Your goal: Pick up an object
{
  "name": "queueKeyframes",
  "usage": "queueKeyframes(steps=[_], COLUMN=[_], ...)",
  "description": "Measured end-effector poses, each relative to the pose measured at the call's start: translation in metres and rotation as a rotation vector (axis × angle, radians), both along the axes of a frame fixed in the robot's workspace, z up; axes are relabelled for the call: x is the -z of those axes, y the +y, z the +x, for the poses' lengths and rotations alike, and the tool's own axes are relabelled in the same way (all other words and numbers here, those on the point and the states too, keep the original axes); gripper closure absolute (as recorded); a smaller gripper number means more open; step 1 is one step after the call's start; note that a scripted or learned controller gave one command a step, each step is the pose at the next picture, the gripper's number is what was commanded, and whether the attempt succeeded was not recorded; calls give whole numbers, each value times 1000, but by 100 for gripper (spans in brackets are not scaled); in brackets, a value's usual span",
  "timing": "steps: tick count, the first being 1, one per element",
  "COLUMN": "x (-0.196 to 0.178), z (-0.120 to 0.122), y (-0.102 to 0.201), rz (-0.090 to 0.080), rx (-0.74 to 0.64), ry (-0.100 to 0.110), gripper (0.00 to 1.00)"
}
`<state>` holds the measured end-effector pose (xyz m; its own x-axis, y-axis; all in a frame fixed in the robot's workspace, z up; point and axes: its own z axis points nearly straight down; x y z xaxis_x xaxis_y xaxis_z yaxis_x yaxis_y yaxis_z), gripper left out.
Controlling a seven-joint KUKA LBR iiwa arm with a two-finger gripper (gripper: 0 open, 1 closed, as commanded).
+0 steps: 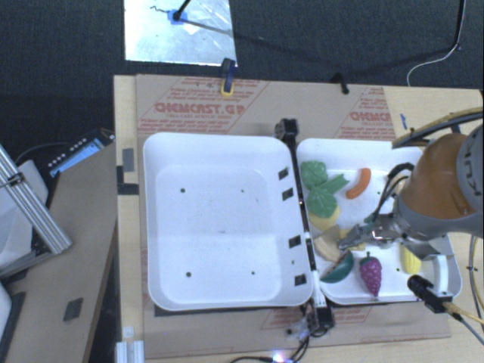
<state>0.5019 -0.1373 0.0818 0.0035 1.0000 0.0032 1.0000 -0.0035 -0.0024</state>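
I see bright, even overhead light, and the white bins left of the gripper are nearly washed out. The foil sheet far up-left glares. Everything looks slightly soft, shadows faint.

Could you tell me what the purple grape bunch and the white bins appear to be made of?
The grape bunch looks like moulded plastic: uniform purple, faintly glossy. The bins seem thin formed plastic: smooth matte white, rounded corners and rims.

The worktop carried a printed cardboard sheet, and on it two white bins sat side by side.
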Motion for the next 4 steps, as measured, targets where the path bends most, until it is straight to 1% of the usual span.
queueKeyframes(steps=[1, 2, 3, 4], x=[-19, -42, -171, 6], z=[8, 74, 173, 153], y=[-3, 51, 46, 38], rz=[-10, -3, -8, -3], rx=[-4, -14, -12, -4], ry=[-21, -12, -25, 3], gripper=[100, 100, 100, 100])
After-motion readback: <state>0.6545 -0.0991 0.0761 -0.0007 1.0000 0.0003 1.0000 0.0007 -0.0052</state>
